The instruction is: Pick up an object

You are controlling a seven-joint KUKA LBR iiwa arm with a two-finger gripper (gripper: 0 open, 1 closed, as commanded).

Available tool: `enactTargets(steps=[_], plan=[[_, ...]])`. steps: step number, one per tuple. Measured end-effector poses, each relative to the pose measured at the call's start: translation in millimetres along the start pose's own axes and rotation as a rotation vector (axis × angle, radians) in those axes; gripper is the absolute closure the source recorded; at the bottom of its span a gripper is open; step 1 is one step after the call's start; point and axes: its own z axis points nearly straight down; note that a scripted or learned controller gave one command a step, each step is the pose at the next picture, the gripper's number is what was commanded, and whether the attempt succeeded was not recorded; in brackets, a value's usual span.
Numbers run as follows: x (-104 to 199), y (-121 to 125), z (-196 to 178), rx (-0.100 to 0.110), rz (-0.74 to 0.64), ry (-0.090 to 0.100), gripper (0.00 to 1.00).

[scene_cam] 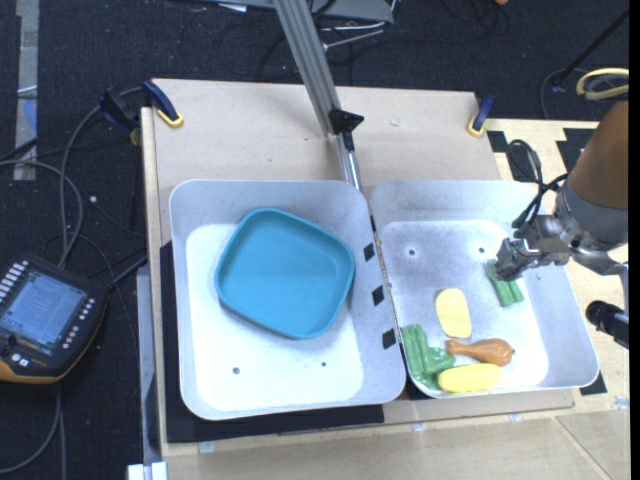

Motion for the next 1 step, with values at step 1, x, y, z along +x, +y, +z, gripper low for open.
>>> enactTargets(steps=[1], plan=[[53.4, 3.6, 6.8, 0.005, -0.004, 0.002, 1.0]])
